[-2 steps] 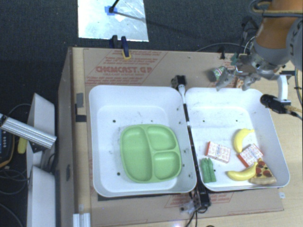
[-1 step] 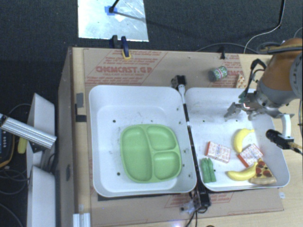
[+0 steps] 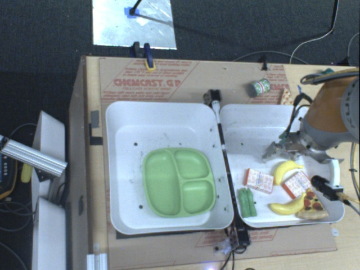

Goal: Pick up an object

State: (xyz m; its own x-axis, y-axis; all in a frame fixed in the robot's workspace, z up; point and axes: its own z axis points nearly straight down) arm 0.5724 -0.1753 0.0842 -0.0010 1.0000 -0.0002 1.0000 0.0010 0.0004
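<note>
Your gripper sits low in the right bin, just above the small banana; whether it is released or clenched you cannot tell (too blurred). Nothing is visibly held. Nearby lie a red-and-white packet, a second banana, a pizza slice and a green block. Judged step: the approach. Next, you need a centred descent onto one item.
</note>
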